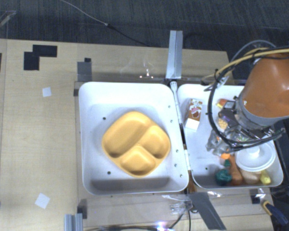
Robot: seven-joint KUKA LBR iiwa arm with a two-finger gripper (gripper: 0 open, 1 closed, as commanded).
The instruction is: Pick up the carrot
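Note:
The carrot is an orange, elongated piece lying in the front part of the right bin, between a dark green item and a white cup. Its upper end runs under the arm. My gripper hangs low inside the right bin, right above the carrot's upper end. The orange band of the arm and a loop of cables cover most of the gripper from above.
The left bin holds a yellow divided plate. In the right bin, a small printed box and a white block lie at the back left, and a small yellow item sits at the front right corner.

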